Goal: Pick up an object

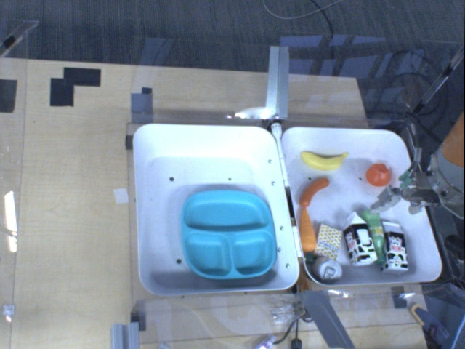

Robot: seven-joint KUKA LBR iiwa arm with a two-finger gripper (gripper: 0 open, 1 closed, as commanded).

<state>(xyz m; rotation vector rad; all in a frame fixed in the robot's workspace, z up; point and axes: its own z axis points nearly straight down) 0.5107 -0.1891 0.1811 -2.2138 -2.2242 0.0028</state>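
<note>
i'm hovering at the right bin's [290, 195] right edge, my gripper [396, 195] released; next i drop onto the green bottle [374, 227].

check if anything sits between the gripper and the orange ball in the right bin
Nothing visible does. The gripper hovers at the right bin's right side, and the orange ball lies just up and left of it across bare bin floor. The green bottle and two cow-print cartons lie below the gripper, off that line.
</note>
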